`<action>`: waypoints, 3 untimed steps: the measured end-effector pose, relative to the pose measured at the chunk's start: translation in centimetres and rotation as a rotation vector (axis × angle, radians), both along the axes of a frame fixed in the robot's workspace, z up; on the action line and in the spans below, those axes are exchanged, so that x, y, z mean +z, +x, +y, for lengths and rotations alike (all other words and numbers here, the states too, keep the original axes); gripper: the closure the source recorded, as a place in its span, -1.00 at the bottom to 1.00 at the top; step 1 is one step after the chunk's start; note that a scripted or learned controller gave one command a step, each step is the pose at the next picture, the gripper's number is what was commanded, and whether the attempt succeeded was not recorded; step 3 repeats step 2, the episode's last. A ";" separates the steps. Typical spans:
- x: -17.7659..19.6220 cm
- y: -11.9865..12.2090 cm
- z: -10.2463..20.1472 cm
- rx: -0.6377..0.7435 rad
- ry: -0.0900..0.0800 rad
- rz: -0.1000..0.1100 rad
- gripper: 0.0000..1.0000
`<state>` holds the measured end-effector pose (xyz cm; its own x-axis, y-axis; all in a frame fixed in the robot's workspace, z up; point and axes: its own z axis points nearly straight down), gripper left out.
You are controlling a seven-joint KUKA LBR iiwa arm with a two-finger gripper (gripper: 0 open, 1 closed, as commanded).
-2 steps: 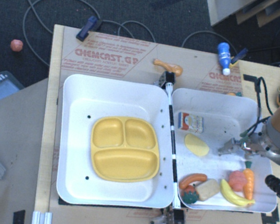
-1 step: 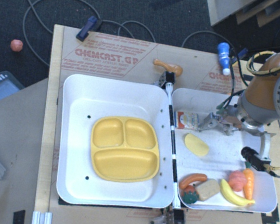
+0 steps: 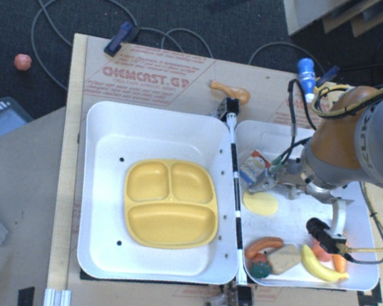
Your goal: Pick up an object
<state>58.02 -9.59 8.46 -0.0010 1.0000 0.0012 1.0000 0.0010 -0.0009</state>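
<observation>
Two white bins sit side by side on the bench. The left bin [image 3: 102, 170] contains a yellow divided plate [image 3: 169, 203] near its centre. The right bin [image 3: 373, 235] holds the loose objects: a pale yellow disc [image 3: 261, 204] at nine o'clock in that bin, and along the six o'clock edge a red sausage [image 3: 264, 245], a green piece [image 3: 260, 269], a tan bread slice [image 3: 284, 258], a banana [image 3: 322, 267] and an orange carrot [image 3: 338, 262]. The arm [image 3: 366, 140] enters from three o'clock. Its gripper [image 3: 264, 173] is low over the bin's ten o'clock area, just above the disc, beside a clear crumpled item [image 3: 252, 170]. Finger position cannot be told; no object is seen gripped.
</observation>
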 end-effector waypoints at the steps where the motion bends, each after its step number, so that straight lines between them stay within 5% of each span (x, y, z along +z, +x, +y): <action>1: 0.0 8.4 -0.9 0.001 -0.002 -0.002 -1.00; 2: 1.1 8.5 -0.9 0.002 -0.004 -0.005 1.00; 3: 1.1 8.5 -0.9 0.002 -0.004 -0.005 1.00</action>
